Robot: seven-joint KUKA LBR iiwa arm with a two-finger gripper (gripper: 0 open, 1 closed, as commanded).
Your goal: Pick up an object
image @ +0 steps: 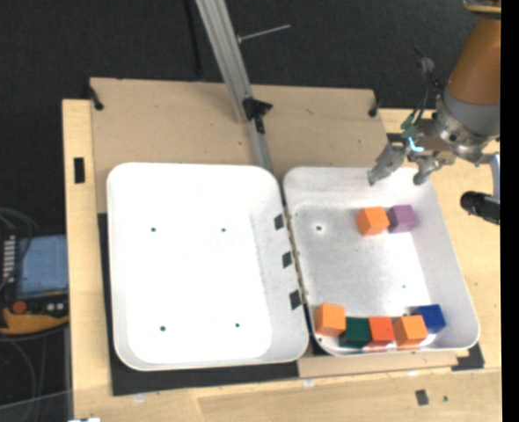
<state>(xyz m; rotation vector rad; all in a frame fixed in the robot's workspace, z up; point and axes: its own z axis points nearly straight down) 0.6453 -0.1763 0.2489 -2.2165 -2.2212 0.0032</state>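
You have open floor through the middle of the right bin (435, 236): an orange cube (373, 221) and purple cube (403, 217) touch near its far edge, and five blocks line its near edge, from an orange block (332, 317) to a blue block (430, 316). The left bin (198, 262) lies beside it. The gripper (402, 169) hovers over the far edge, fingers spread wide, holding nothing.

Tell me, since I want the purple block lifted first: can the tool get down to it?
Probably yes. The tool hangs open above the purple block, whose top is bare; only the orange block sits close beside it.
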